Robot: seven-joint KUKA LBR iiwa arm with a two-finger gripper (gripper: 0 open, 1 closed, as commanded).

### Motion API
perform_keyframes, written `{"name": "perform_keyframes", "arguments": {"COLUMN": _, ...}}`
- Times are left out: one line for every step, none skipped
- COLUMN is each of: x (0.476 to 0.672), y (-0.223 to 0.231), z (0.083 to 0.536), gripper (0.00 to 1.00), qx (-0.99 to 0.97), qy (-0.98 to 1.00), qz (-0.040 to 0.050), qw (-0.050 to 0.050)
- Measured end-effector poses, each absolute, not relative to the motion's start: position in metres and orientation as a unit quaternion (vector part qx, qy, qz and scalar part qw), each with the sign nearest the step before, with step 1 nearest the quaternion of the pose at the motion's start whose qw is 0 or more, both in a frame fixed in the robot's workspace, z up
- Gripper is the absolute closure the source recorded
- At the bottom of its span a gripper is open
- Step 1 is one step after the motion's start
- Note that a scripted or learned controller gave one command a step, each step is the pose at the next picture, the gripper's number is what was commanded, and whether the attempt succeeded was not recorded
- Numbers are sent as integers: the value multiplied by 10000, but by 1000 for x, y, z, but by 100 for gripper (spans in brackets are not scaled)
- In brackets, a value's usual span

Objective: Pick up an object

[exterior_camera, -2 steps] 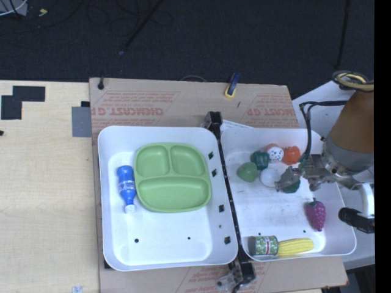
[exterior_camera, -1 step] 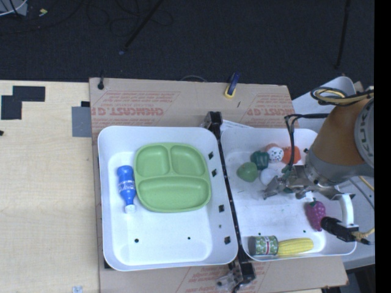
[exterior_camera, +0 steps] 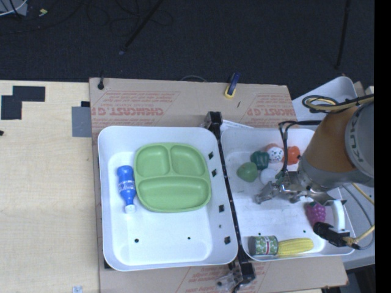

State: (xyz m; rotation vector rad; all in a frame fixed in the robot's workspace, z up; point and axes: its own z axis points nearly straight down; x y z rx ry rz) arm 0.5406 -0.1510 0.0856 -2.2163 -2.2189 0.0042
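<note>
My gripper (exterior_camera: 266,194) hangs over the middle of the right bin (exterior_camera: 244,221), reaching in from the right under the orange-banded wrist. Just up and left of it lie a green rounded toy (exterior_camera: 247,172) and a darker green one (exterior_camera: 261,159). A white spotted ball (exterior_camera: 275,154) and an orange piece (exterior_camera: 292,154) sit behind them. A purple grape bunch (exterior_camera: 316,212) lies to the gripper's right. At the bin's front edge a green can (exterior_camera: 265,245) lies beside a yellow corn cob (exterior_camera: 295,246). I see nothing held in the gripper.
The left bin (exterior_camera: 116,237) holds a green divided plate (exterior_camera: 171,177) and a blue bottle (exterior_camera: 126,187) lying along its left side. A black divider clip (exterior_camera: 214,119) joins the bins at the back. Brown cardboard lies under both bins.
</note>
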Motion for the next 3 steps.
{"name": "perform_keyframes", "arguments": {"x": 541, "y": -153, "z": 98, "gripper": 100, "qx": -7087, "qy": -7055, "qz": 8, "qw": 24}}
{"name": "perform_keyframes", "arguments": {"x": 534, "y": -160, "z": 155, "gripper": 100, "qx": -7095, "qy": -7047, "qz": -4, "qw": -8}}
{"name": "perform_keyframes", "arguments": {"x": 525, "y": -158, "z": 206, "gripper": 100, "qx": -7068, "qy": -7074, "qz": -2, "qw": 0}}
